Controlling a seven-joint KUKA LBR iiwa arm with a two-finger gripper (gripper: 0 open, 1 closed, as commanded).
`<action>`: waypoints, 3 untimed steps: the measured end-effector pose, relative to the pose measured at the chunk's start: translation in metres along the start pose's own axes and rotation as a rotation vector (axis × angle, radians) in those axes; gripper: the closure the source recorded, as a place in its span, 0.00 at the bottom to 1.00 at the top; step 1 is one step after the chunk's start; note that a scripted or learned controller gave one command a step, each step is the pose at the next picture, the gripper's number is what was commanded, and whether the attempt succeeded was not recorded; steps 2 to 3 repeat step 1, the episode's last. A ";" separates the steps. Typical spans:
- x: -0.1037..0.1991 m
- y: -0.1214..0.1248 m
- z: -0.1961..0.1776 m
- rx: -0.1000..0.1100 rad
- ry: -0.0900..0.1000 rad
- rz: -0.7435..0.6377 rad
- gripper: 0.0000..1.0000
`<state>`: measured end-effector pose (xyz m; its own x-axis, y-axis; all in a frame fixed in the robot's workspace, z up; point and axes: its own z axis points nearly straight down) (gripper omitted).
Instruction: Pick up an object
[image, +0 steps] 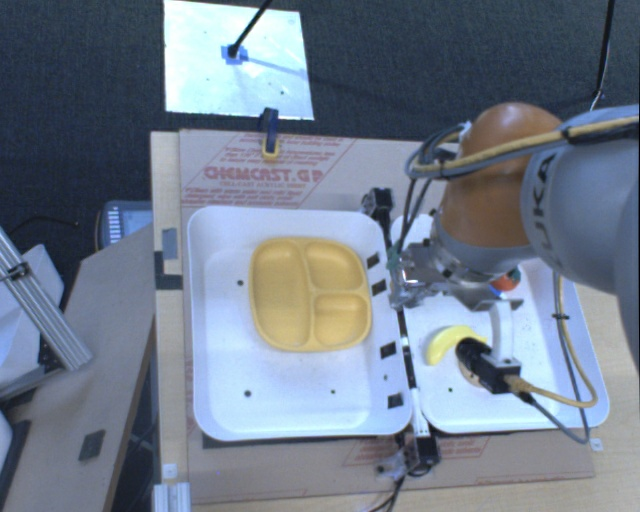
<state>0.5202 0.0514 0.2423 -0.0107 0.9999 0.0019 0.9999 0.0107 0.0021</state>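
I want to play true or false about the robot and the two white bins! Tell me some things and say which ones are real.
1. The yellow divided tray lies in the left bin. True.
2. The yellow tray has a round hole in the middle. False: it has three compartments and no hole.
3. A small yellow banana-shaped piece lies in the right bin. True.
4. The robot arm hangs over the left bin. False: it is over the right bin.
5. The banana-shaped piece sits on top of the yellow tray. False: they are in different bins.
6. The arm has an orange part. True.
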 end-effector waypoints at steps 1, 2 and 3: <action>0.059 -0.009 0.015 0.003 0.000 0.000 1.00; 0.059 -0.009 0.015 0.003 0.000 0.000 1.00; 0.059 -0.009 0.015 0.003 0.000 0.000 1.00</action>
